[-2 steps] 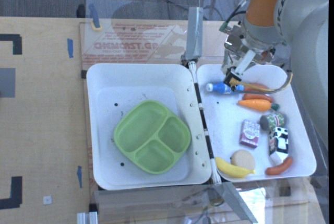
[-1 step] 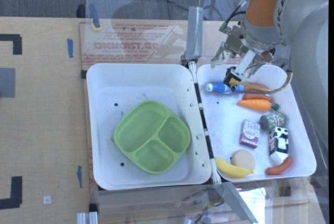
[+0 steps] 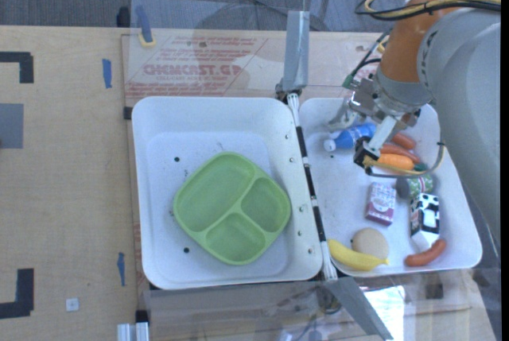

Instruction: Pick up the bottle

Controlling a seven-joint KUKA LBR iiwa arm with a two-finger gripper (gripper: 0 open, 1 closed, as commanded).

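Looks like the grab step: gripper [image 3: 355,118] sits right over the bottle [image 3: 347,138] at the right bin's [image 3: 465,248] 11 o'clock, jaw state I can't tell, next is a clean lift.

cam: one, fixed overhead — slanted | covers: both bins [image 3: 298,133] (arm [image 3: 469,77] enters right) — mid-range

Carrot [image 3: 395,162] and pouch [image 3: 381,203] crowd the bottle [image 3: 347,138]; leftward lies open.
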